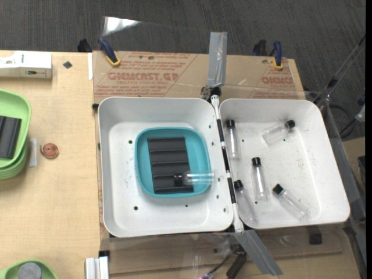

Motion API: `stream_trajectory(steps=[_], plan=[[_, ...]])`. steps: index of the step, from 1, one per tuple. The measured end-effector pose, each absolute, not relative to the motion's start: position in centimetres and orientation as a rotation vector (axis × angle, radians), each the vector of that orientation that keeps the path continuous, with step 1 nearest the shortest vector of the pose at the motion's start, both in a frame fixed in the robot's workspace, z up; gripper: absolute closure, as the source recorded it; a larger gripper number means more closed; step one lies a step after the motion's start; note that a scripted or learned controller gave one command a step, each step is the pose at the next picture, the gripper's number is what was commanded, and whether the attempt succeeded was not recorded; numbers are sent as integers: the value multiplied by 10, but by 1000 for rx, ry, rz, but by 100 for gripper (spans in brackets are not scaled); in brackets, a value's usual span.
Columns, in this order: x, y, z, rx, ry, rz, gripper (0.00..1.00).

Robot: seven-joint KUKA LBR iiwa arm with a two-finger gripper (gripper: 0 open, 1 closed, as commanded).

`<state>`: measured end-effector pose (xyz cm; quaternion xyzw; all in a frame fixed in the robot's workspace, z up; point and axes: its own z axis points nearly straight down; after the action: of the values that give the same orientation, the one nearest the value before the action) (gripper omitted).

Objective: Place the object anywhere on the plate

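I see two white bins side by side on the surface [58, 214]. In the left bin [116, 208] sits a teal plate [142, 156] carrying a black ribbed insert [167, 161]. One clear vial with a black cap [195, 179] lies on its side on the plate's near right part, cap end over the insert and body reaching across the plate's right rim.

In the right bin [325, 208] I count five more clear vials: one [231, 139] along the left wall, one [278, 131] toward the far side, one [257, 179] in the middle, one [289, 200] near the near right, and one [238, 189] just beside the left wall. A green tray [14, 156] sits at the far left edge of my view.
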<state>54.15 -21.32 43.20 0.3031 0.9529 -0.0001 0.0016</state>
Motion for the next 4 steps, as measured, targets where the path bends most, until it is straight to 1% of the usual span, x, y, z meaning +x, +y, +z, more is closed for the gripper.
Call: stream_trajectory(steps=[1, 2, 4], plan=[[541, -213, 432, 952, 2990, 0, 0], [591, -222, 441, 534, 3092, -1, 0], [591, -222, 442, 534, 3092, -1, 0]])
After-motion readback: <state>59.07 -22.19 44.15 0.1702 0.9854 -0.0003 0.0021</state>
